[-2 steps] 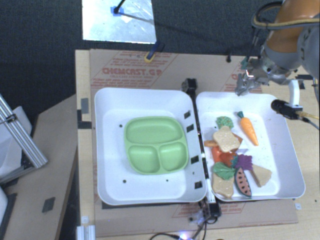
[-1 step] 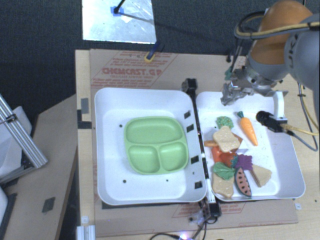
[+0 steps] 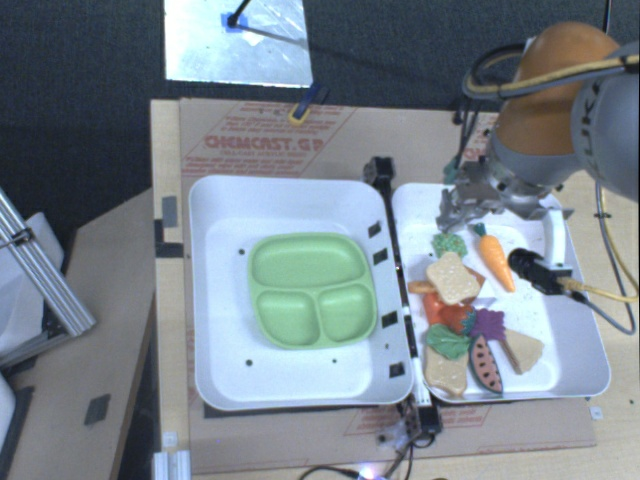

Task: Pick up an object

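beside the carrot (image 3: 494, 259), the hand (image 3: 456, 218) seemingly touches broccoli (image 3: 449, 244).

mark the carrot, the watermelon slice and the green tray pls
carrot (image 3: 494, 258): camera view, middle of its orange body, right bin.
watermelon slice (image 3: 485, 365): camera view, red flesh, near front of right bin.
green tray (image 3: 311, 289): camera view, ridge between its compartments, left bin.

a robotics lab: a grey arm (image 3: 560, 98) with trailing cables reaches over two white bins (image 3: 290, 198) on a cardboard-covered surface (image 3: 260, 138), with an aluminium frame (image 3: 40, 278) far left of the hand (image 3: 462, 208).
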Controlling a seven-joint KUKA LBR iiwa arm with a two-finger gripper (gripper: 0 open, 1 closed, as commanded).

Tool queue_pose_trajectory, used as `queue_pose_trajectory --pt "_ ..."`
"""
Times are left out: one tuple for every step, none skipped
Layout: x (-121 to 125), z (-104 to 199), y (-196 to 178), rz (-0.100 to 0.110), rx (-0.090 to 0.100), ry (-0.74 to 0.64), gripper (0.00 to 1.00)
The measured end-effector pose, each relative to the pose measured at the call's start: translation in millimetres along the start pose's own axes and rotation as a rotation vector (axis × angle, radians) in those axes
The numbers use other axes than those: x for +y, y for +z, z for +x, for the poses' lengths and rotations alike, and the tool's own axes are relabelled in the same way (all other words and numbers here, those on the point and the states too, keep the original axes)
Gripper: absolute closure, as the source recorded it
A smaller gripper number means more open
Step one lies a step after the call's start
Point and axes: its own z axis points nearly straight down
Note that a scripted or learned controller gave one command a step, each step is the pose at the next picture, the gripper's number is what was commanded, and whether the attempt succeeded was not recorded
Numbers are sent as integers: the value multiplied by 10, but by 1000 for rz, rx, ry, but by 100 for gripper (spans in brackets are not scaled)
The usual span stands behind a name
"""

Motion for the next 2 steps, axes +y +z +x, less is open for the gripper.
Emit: queue_pose_trajectory --pt "82 39 177 -1 -1 0 100" --pt "185 25 64 -4 -1 -1 100"
